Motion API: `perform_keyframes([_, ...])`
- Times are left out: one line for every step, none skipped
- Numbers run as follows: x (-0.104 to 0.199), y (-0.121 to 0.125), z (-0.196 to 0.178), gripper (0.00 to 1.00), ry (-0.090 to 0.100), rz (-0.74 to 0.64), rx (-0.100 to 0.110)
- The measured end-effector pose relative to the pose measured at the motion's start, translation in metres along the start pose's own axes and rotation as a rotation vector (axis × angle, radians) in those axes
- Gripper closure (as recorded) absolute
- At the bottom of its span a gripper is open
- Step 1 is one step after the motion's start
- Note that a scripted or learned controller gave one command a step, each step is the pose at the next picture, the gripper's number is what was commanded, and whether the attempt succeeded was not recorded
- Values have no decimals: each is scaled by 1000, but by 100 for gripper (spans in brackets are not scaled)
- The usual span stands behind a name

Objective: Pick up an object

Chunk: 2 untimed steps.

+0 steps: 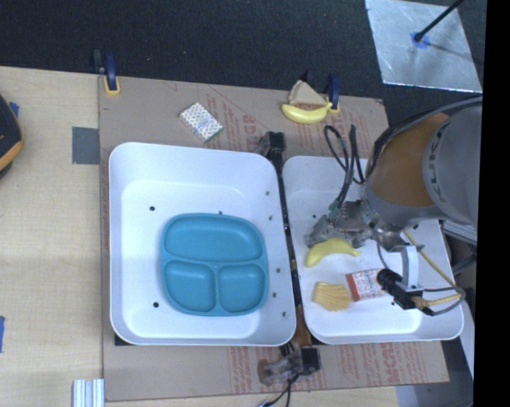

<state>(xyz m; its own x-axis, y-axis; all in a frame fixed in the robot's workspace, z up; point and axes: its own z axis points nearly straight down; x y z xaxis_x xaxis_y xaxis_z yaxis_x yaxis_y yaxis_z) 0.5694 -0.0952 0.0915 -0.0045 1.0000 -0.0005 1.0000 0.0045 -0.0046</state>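
Banana (331, 252) lies in the right bin (384, 328), left of centre, not lifted; claw (342, 222) sits just beyond its far end, finger state cannot be determined; pick judged not yet done

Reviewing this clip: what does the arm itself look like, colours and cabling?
The arm is a bulky rounded grey body with a broad orange band. Black cables loop off it near the wrist, plus thin yellow wires lower down. Its claw is dark metal hardware, too cluttered to make out.
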Motion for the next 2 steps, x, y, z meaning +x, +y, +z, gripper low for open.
perform_keyframes([-38,25,-1,0,0,2,-2])
perform_keyframes([-19,45,-7,0,0,-1,-3])
